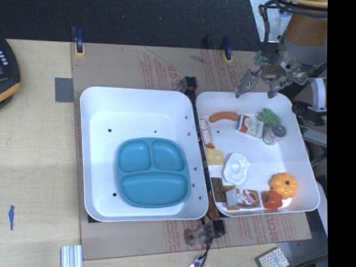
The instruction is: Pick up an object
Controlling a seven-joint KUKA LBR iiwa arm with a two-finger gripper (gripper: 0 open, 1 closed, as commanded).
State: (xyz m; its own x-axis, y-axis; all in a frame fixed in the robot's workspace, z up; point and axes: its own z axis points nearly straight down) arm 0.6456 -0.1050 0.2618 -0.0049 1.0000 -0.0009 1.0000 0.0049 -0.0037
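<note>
the gripper (257,88) hovers over the far rim of the right bin (300,149), its dark metal fingers spread apart and clamping nothing. just near of it lie a smooth sausage (223,117), a small carton (250,125) and a knobbly orange pumpkin (283,184). a glossy blue divided plate (153,171) sits in the left bin (94,149).

Left bin (89,149) holds a divided tray (153,171). Right bin (300,154), just beside it, holds a sausage (223,117) at its far left, a pumpkin (283,185) near right, and a carton (250,125) between.
</note>
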